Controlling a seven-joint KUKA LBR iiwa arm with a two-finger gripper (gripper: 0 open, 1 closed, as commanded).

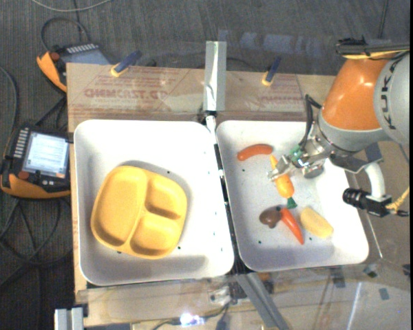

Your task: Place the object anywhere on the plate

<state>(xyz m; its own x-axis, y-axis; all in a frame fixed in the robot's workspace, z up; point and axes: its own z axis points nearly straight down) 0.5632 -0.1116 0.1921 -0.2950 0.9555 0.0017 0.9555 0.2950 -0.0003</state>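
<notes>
A yellow three-compartment plate [139, 210] lies in the left bin. The right bin holds a red-orange sausage [255, 151], a small yellow-orange pepper [283, 184], a brown piece [270, 217], an orange carrot [293, 224] and a pale yellow wedge [316, 223]. My gripper [286, 166] hangs over the right bin, just above the yellow-orange pepper and right of the sausage's end. The pepper sits directly under the fingertips; I cannot tell if it is gripped.
The two white bins [224, 184] share a raised middle wall. A teach pendant [40, 158] lies on the floor at left. The arm's orange band [358, 95] fills the upper right, and a cable fitting [365, 199] sticks out over the right bin's edge.
</notes>
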